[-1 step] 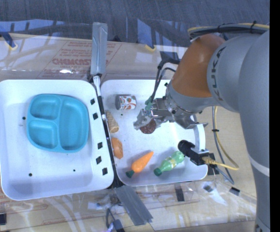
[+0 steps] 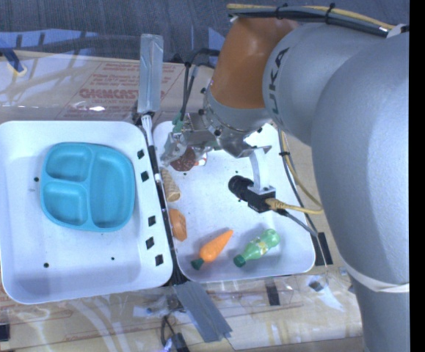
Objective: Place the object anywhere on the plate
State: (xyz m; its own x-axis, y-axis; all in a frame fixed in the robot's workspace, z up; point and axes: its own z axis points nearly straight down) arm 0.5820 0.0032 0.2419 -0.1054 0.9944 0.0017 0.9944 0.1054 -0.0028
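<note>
I have the gripper (image 2: 186,147) down at the far corner of the right bin (image 2: 293,259), over a small brown object (image 2: 186,161). I cannot tell its state or whether anything is gripped. Toward the camera from it lie a cone-shaped piece (image 2: 170,185), an orange piece (image 2: 178,224), a carrot (image 2: 213,246) and a green bottle (image 2: 258,247). The blue plate (image 2: 89,185), well off in the left bin (image 2: 21,270), bears nothing: I judge the transfer and placing remain.

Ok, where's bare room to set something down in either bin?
Left bin: bare floor all around the blue plate, widest below it. Right bin: a bare patch mid-floor, bordered by cone, carrot and bottle. Crowded along its left wall and under the hand.
</note>
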